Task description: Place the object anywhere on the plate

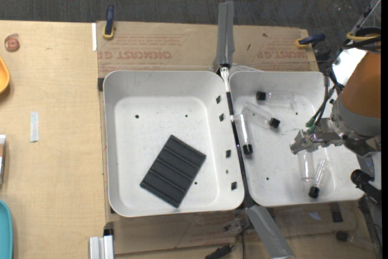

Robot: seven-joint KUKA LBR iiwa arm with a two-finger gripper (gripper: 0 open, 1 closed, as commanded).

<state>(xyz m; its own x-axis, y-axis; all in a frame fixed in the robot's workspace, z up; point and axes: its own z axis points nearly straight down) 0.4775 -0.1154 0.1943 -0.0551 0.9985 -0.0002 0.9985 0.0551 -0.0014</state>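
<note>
The hand (pixel 310 144) hovers low in the right bin (pixel 285 191), over a clear tube with a black cap (pixel 315 173); can't tell how it's set. The dark ribbed plate (pixel 174 170) lies in the left bin (pixel 121 130). Best centre squarely on the tube, then carry it across

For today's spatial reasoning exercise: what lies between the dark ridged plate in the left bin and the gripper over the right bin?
In the camera view, between the plate and the gripper lie the bins' adjoining walls and a clear black-capped tube lying beside them.
</note>
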